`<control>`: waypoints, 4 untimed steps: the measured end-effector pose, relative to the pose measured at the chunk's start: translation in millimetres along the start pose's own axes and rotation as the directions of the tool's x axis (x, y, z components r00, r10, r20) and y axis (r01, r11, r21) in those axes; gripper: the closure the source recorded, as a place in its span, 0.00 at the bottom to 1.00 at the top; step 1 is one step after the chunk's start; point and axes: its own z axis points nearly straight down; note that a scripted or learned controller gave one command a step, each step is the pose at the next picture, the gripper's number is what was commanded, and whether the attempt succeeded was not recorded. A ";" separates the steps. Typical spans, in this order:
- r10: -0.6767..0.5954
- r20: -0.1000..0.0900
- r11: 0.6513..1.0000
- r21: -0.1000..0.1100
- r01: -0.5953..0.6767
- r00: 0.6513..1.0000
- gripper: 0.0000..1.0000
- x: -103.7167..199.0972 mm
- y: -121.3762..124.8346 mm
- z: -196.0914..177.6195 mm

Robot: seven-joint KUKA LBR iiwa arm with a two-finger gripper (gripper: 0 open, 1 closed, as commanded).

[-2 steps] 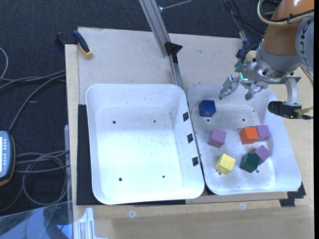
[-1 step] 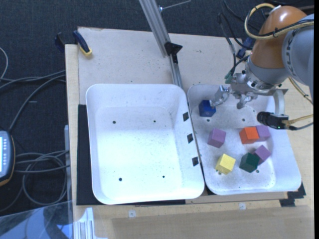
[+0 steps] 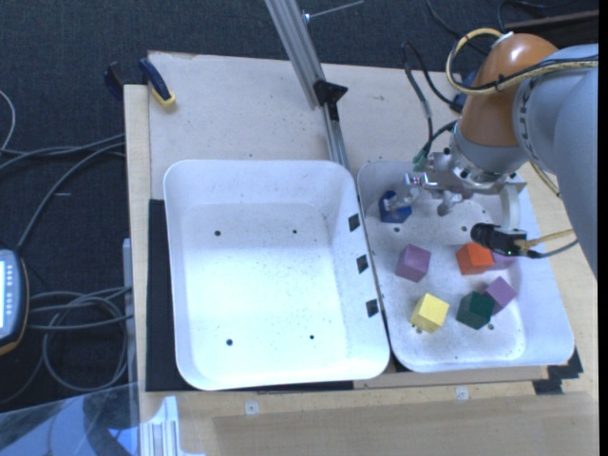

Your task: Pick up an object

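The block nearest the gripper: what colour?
Blue, seen in the camera view, beside the gripper.

Bin layout, overhead view

Five blocks [image 3: 456, 288] and a small object [image 3: 392, 206] lie in the right bin [image 3: 541, 340]; the left bin [image 3: 190, 183] sits just beside it.

Five small blocks lie in the right bin [image 3: 532, 345]. A blue piece [image 3: 392, 206] sits at its far-left corner. Purple [image 3: 413, 262], orange [image 3: 473, 258], yellow [image 3: 429, 312], green [image 3: 475, 310] and a second purple block [image 3: 501, 291] cluster nearer.

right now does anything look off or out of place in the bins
Nothing looks spilled or damaged. All the blocks sit in the right bin: blue, purple, yellow, green, orange. The pincer hangs beside the blue one.
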 end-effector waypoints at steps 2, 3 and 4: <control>-0.002 0.002 1.000 -0.016 0.002 1.000 1.00 0.4 6.6 -5.3; -0.001 0.004 1.000 -0.009 0.001 1.000 1.00 11.0 11.4 -60.8; 0.000 0.004 1.000 -0.011 0.000 1.000 1.00 9.9 13.0 -126.8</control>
